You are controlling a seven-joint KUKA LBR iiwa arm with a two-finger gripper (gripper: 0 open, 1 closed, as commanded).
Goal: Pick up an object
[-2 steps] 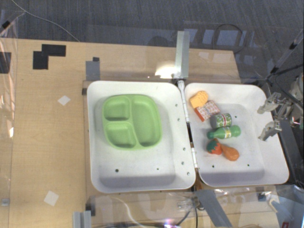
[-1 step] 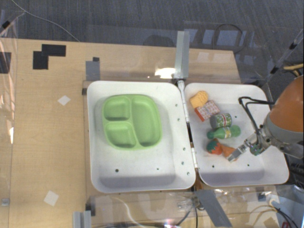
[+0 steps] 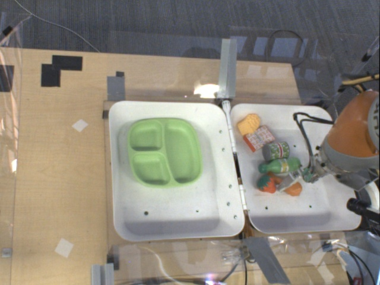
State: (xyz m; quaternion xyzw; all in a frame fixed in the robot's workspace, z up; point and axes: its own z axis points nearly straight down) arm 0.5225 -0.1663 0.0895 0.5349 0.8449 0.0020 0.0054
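1. Gripper [image 3: 310,174] low in the right bin [image 3: 309,218] – whether its grip is apart or together, I cannot tell.
2. Bottle [image 3: 279,167] just beside it, among toy foods.
3. Green tray [image 3: 164,152] in the left bin [image 3: 172,218].

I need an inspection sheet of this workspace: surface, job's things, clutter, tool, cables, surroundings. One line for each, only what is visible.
Surface: wooden bench bears a left bin and a right bin, side by side.
Job's things: in the right bin, a yellow toy, a red-and-white pack, a small can, a green bottle, a red piece and an orange piece, clustered close.
Clutter: green divided plate lies in the left bin.
Tool: tool sits low beside the green bottle; fingers too small to judge.
Cables: black cable loops over the right bin.
Surroundings: grey carpet behind the bench.
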